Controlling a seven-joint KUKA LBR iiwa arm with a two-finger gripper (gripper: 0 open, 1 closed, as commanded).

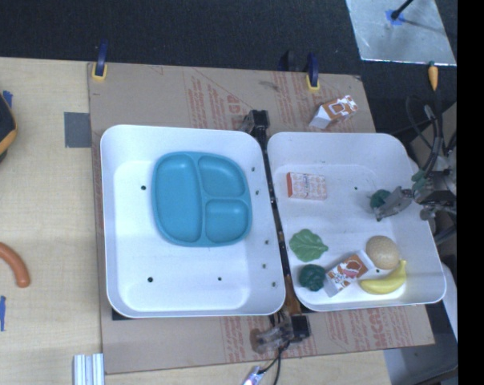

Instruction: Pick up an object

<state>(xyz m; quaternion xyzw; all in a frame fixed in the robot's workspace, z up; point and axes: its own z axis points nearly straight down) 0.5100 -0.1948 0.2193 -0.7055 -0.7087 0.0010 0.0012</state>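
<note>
White plastic right-hand bin [350, 147] holds a yellow toy banana [385, 281] by its near edge. The two-finger gripper [396, 202], apparently empty and slightly parted, sits at the far-right rim; approach underway, descent next.

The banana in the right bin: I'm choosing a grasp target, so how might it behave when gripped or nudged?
The banana looks smooth and glossy, so it may slip. Its curve suggests it would pivot rather than roll. It touches the round tan object, so a nudge would likely shift both.
</note>
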